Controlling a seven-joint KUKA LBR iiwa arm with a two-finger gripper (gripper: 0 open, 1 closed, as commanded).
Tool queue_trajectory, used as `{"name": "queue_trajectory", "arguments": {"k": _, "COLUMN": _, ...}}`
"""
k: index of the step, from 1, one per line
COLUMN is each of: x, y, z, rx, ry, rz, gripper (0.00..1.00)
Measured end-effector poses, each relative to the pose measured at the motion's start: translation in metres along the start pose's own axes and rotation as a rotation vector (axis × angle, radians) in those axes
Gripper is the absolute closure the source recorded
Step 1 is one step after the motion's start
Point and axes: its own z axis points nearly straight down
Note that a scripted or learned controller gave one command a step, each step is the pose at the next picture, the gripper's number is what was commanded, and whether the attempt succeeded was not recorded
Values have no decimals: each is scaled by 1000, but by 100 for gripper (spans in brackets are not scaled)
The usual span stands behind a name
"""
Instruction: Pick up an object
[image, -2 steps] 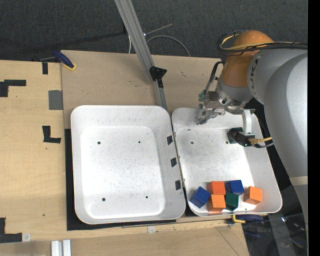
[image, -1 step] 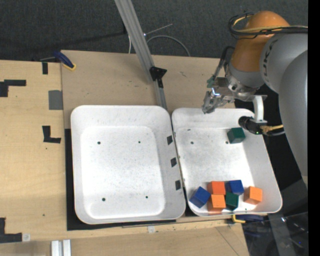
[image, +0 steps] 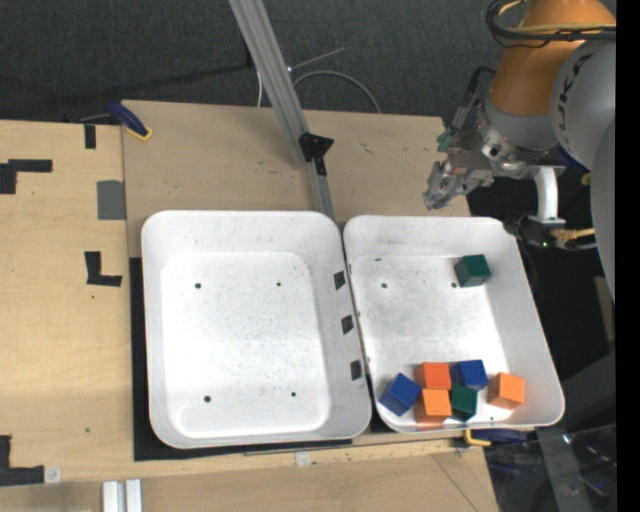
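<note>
From my remote station I see a green block (image: 472, 269) lying alone near the far right corner of the right bin (image: 400, 300). Six more blocks huddle along that bin's near edge: blue (image: 400, 393), orange (image: 434, 375), blue (image: 470, 374), orange (image: 435, 403), green (image: 463, 401) and orange (image: 507, 389). The left bin (image: 240, 330) sits beside it on the worktop (image: 60, 330). The jaws (image: 443, 190) hang over the worktop just beyond the right bin's far rim; I cannot tell whether they are spread.

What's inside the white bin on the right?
The right bin holds seven blocks: a green block alone near the far side, and a cluster at the near edge, two blue, three orange and one green. Whether anything hides beneath the cluster can't be told.
</note>
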Motion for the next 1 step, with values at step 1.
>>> {"name": "queue_trajectory", "arguments": {"k": 1, "x": 1, "y": 1, "z": -11, "rx": 5, "ry": 1, "rz": -1, "gripper": 100}}
